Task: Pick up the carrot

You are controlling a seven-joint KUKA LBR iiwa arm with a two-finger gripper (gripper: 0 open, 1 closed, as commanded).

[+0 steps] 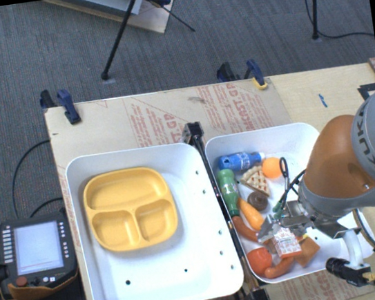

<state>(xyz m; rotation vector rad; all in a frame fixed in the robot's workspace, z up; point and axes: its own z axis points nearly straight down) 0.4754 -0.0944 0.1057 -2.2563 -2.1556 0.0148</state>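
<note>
1. Jaws (pixel 281 226) are down in the right bin (pixel 304 132), over the clutter at its near left; can't tell if they're parted or closed, the wrist blocks the tips.
2. Carrot (pixel 251 214) lies just left of the jaws, slanted, between the green bottle (pixel 228 190) and a sausage (pixel 245 231). Not seen between the fingers.
3. Also in that bin: one blue bottle (pixel 239 161), one orange ball (pixel 271 167), one wedge of cake (pixel 255 182), one red-orange piece (pixel 260 260) at the near edge.
4. Left bin (pixel 110 283): one yellow three-compartment tray (pixel 131 207), nothing else.
5. Two white bins side by side on a plywood surface (pixel 168 114), two blue clamps (pixel 68 104) at the far edge.
6. Room: grey carpet (pixel 8 68), one teach pendant (pixel 34 256) on the floor at left, tripod legs (pixel 121 30) beyond.
</note>
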